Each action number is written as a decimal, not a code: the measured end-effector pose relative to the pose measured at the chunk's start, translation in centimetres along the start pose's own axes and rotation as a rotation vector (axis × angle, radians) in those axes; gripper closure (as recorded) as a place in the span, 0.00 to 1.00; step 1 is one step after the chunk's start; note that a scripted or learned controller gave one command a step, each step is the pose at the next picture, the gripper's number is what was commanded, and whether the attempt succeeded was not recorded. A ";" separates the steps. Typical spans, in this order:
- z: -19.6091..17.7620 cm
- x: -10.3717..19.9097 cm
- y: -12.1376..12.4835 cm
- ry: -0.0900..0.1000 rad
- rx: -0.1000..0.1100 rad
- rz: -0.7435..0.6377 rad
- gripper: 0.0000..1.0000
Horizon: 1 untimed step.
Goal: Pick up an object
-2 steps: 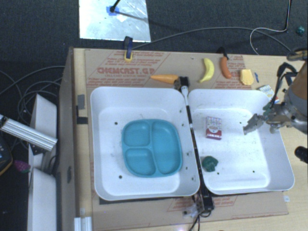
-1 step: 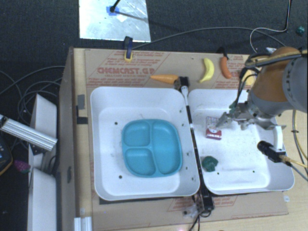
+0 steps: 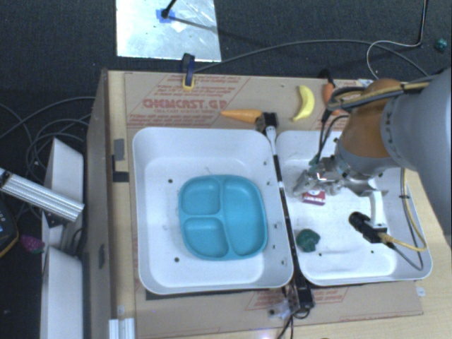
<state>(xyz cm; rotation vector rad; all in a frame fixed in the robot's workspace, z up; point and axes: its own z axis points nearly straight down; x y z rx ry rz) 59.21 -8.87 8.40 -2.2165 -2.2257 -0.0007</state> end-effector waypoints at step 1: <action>-1.1 0.0 0.1 -0.001 -0.002 -0.001 1.00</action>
